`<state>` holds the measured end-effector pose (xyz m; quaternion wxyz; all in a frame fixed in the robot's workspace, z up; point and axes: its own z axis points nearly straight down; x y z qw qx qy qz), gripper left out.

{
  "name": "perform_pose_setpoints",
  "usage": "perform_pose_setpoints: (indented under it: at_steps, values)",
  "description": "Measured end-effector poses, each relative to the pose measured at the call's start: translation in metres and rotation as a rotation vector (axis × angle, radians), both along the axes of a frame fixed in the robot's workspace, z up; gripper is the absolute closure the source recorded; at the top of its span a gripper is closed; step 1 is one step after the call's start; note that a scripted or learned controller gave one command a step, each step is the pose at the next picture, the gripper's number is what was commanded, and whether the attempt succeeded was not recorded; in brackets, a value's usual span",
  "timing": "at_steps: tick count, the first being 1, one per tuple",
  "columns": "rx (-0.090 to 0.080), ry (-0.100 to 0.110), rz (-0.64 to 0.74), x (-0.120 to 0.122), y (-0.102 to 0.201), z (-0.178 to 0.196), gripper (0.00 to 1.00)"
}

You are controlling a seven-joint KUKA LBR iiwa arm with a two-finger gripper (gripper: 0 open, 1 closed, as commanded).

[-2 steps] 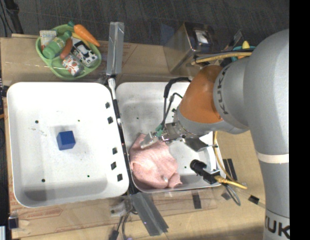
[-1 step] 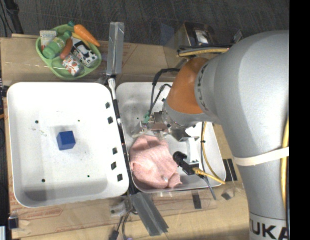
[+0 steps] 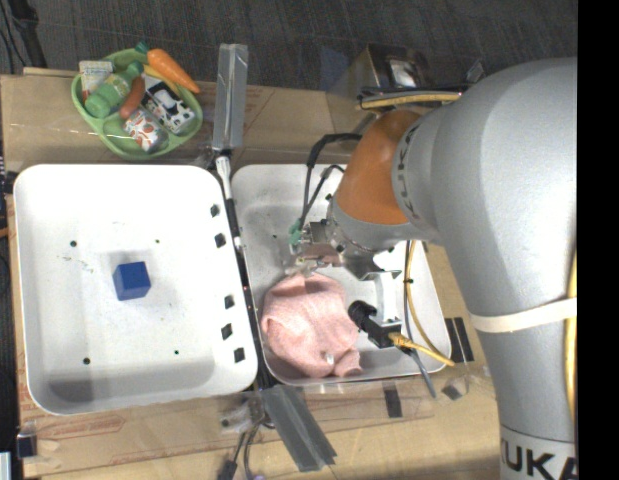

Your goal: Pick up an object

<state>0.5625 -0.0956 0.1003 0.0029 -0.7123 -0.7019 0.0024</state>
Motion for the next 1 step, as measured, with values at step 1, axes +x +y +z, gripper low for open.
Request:
perform_pose_setpoints:
  at_steps: [1]
  values:
    - [0.000,0.000,0.000,0.0000,0.0000,0.0000,0.00]
